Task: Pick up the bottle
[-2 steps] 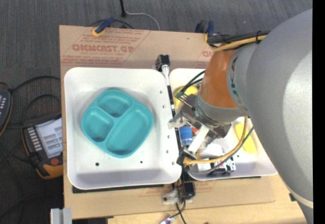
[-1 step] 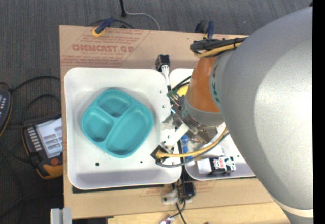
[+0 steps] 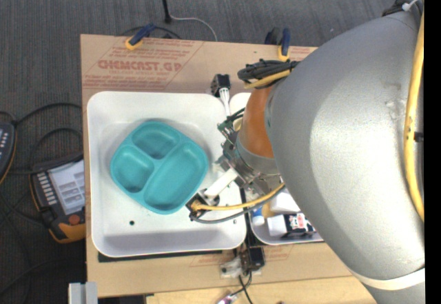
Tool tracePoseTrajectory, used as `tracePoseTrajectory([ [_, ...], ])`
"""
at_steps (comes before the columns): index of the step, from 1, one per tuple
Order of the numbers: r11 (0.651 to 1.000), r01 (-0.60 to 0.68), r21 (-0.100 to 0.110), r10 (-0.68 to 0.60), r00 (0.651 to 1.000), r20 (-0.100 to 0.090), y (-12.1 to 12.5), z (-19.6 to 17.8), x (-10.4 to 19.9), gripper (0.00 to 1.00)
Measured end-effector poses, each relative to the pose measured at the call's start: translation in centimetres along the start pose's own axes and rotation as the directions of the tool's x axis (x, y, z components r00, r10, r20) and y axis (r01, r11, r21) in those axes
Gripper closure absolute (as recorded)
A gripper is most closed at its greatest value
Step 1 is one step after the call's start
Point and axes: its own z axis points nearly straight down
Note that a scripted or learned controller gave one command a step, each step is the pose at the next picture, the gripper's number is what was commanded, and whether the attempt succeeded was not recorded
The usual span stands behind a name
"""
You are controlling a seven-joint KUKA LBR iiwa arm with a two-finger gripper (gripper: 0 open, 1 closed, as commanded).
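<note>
Bottle (image 3: 289, 225) lies flat in right bin (image 3: 274, 238), long axis left-right, blue end leftward (arm (image 3: 344, 144) hides much). Gripper (image 3: 238, 170) grip: cannot tell.

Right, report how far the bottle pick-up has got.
Done: nothing yet. A white, dark-labelled item, possibly the bottle, lies in the right bin, partly hidden by the arm. In hand: the arm hangs low over the seam between the bins, its wrist above the right edge of the left bin, beside the teal plate. Left: the grasp and the lift.
</note>
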Motion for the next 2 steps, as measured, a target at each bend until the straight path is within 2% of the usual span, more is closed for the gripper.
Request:
tracePoseTrajectory([
  [1, 0.999, 0.004, 0.038, -0.005, 1.0, 0.018, -6.39, -4.09, 3.95, 0.0],
  [2, 0.999, 0.006, 0.039, -0.006, 1.0, 0.022, -6.33, -5.0, 3.9, 1.0],
])
